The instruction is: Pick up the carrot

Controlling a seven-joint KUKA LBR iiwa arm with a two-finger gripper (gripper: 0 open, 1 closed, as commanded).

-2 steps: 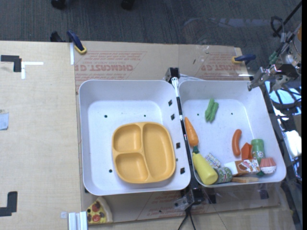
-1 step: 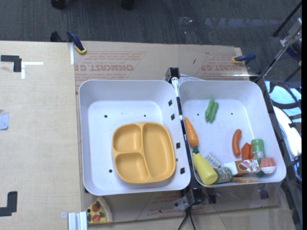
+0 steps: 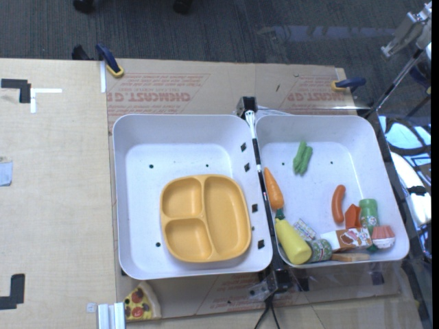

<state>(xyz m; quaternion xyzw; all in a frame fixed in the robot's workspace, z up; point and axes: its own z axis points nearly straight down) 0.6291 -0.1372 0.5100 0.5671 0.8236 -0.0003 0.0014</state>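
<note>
Orange carrot (image 3: 273, 188) lies in the right bin (image 3: 363, 139), against its left wall, just beside the divider (image 3: 252, 177) between the bins. Relative to the carrot: yellow bottle (image 3: 291, 241) just below, green pea pod (image 3: 302, 157) up-right, red sausage (image 3: 337, 203) right, yellow sectioned plate (image 3: 204, 217) left, in the left bin (image 3: 137, 184).

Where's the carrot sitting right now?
The carrot lies in the right bin, against its left wall beside the divider, just above the yellow bottle and below-left of the green pea pod.
</note>
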